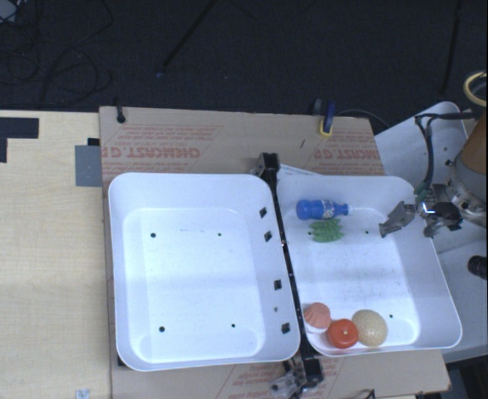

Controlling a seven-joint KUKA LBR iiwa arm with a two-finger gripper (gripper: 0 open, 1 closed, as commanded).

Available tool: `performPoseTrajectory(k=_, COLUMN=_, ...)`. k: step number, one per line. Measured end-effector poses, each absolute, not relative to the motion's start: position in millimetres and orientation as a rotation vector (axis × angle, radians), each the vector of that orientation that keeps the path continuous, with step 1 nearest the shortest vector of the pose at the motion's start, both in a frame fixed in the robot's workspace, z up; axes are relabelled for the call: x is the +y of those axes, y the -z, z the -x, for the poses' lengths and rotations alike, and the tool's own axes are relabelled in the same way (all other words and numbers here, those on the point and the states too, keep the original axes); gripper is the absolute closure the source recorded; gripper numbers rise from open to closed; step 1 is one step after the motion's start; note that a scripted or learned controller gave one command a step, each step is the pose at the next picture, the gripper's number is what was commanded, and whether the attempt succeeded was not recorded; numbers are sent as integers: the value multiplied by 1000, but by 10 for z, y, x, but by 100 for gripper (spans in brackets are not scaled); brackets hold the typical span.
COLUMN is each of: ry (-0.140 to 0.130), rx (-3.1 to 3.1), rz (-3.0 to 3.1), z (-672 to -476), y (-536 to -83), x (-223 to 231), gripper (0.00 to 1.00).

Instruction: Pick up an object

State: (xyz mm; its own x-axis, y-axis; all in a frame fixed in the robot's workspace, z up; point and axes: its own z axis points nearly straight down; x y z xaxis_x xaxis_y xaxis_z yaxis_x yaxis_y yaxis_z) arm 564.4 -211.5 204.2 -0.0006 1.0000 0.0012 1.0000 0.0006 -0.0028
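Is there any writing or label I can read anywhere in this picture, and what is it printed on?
"CHEMCAST GP", red, upside down and mirrored, repeated on the brown board under the bins.
More red print on that board's lower edge: too cut off to read.
The blue bottle: any label is too small to read.

A dark carpeted floor (227,48) strewn with black cables (27,7) fills the frame's top. Below, a pale wooden bench (36,264) carries a brown printed cardboard sheet (194,144) at centre, grey patches at upper left.
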Motion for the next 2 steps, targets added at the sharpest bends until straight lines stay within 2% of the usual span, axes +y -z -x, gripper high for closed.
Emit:
performPoseTrajectory(k=1, ry=5, rx=-2228, rz=2224, z=-5647, y=-2989, x=-2144, gripper=0)
performPoseTrajectory(k=2, ry=2, rx=-2222, rz=2227, z=-5252, y=-3743, x=-2144, gripper=0)
